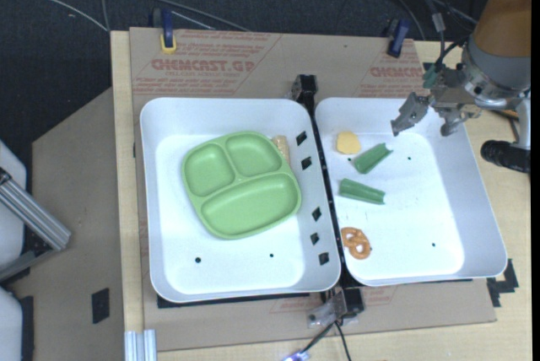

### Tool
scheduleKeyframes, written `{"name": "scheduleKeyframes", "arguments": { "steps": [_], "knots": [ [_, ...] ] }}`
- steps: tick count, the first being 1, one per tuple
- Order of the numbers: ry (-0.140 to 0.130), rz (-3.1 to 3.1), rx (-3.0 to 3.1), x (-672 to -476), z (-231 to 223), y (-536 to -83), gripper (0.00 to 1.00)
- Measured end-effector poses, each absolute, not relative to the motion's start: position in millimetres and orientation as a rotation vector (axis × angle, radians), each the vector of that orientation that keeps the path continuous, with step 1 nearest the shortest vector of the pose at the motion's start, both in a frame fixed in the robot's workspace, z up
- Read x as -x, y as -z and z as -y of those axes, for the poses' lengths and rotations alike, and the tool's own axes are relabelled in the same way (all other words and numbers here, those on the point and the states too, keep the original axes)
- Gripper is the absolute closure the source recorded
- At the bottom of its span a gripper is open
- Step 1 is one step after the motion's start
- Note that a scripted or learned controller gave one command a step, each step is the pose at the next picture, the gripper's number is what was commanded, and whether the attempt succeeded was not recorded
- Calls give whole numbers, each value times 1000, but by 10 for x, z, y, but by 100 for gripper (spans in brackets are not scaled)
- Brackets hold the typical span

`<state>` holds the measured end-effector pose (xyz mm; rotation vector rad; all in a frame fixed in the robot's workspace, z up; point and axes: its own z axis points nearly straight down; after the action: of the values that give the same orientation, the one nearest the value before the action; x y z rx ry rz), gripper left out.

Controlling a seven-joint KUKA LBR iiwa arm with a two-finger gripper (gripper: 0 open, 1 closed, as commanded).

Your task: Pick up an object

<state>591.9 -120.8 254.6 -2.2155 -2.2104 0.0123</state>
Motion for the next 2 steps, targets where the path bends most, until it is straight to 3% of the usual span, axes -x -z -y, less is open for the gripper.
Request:
{"name": "scheduleKeyframes", "arguments": {
  "steps": [1, 2],
  "knots": [
    [0, 2221, 2220, -5941, 1205, -2615, 0],
    [-5, 2216, 2218, -5958, 1231, -1993, 0]
  ]
}}
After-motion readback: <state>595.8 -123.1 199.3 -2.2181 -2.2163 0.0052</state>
